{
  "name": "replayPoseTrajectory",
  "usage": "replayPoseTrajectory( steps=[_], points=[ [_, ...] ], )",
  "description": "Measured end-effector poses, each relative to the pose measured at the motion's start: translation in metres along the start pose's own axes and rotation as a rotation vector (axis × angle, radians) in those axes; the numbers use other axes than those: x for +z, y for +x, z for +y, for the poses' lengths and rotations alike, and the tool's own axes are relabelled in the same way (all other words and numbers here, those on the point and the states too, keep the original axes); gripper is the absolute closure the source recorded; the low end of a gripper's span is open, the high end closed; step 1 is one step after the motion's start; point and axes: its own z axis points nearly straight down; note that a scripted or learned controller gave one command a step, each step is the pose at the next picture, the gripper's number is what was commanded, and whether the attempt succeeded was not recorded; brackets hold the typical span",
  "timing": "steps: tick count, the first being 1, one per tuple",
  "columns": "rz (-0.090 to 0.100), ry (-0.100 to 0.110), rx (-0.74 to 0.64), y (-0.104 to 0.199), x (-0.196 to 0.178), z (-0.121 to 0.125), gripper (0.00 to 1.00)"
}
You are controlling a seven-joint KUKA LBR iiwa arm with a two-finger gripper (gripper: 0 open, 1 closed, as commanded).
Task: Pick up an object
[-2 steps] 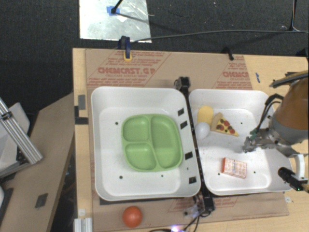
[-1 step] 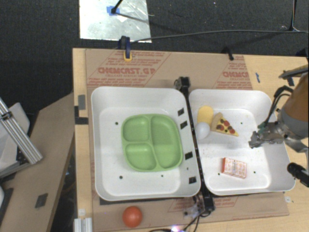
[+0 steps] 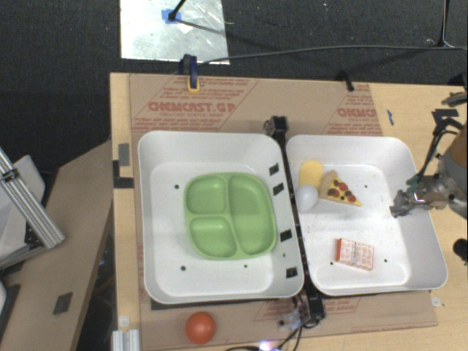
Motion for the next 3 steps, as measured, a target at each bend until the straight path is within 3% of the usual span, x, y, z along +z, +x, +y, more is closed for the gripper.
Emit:
replayPoseTrajectory(
  steps=[1, 3],
  points=[
    [0.001, 0.003, 0.000, 0.000, -0.011, 0.001, 1.00],
    [0.005, 0.006, -0.007, 0.116, -0.002, -0.007, 1.00]
  ],
)
